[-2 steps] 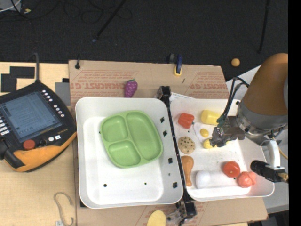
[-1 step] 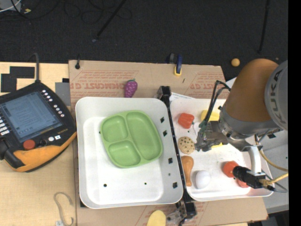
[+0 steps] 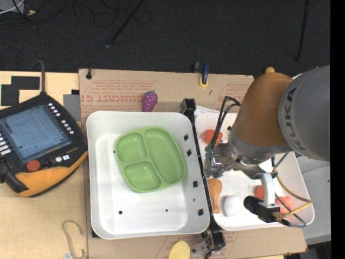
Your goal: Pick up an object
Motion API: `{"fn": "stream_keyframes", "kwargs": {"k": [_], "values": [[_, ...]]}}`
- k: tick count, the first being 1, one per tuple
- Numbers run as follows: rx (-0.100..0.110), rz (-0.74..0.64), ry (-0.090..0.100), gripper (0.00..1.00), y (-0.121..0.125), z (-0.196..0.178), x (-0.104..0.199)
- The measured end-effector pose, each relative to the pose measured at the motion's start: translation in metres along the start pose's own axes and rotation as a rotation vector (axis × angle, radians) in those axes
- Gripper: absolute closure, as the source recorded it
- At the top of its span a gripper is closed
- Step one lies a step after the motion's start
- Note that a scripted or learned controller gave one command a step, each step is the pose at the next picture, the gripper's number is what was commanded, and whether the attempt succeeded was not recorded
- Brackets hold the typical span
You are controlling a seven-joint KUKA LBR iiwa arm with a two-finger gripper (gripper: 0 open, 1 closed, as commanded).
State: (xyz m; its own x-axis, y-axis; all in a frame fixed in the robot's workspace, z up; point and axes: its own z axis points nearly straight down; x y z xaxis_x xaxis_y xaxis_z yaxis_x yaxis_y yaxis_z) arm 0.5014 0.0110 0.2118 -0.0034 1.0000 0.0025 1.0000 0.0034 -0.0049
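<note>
The gripper (image 3: 214, 163) hangs low over the left edge of the right bin (image 3: 240, 183), about halfway along that edge and close to the divider between the two bins. Wrist hardware and cables cover it from above, so whether it is clenched or released cannot be told.

Just beside it, towards the bin's near edge, a tan drumstick-shaped toy (image 3: 215, 193) lies on the bin floor. A white egg-shaped thing (image 3: 230, 205) rests beside that, close to the near left corner. A red-orange thing (image 3: 211, 136) lies by the left edge towards the far corner, partly crossed by a cable. A pink thing (image 3: 285, 203) sits near the near right corner.

Above the gripper the wrist points steeply down. The orange band (image 3: 264, 109) bulges over the far half of the right bin, and the grey arm (image 3: 311, 112) runs off to the right.

The left bin (image 3: 140, 212) carries a green divided plate (image 3: 151, 158) in its far half. On the counter (image 3: 43, 220), a purple grape toy (image 3: 150, 100) lies beyond the left bin's far edge, and a yellow thing (image 3: 179, 250) lies past its near right corner. A control pendant (image 3: 38, 139) rests at the counter's left edge.
</note>
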Motion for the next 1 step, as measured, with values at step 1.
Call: {"fn": "stream_keyframes", "kwargs": {"k": [1], "values": [[-0.003,0.0,-0.001,1.0,-0.0021,-0.0213,0.0527]]}}
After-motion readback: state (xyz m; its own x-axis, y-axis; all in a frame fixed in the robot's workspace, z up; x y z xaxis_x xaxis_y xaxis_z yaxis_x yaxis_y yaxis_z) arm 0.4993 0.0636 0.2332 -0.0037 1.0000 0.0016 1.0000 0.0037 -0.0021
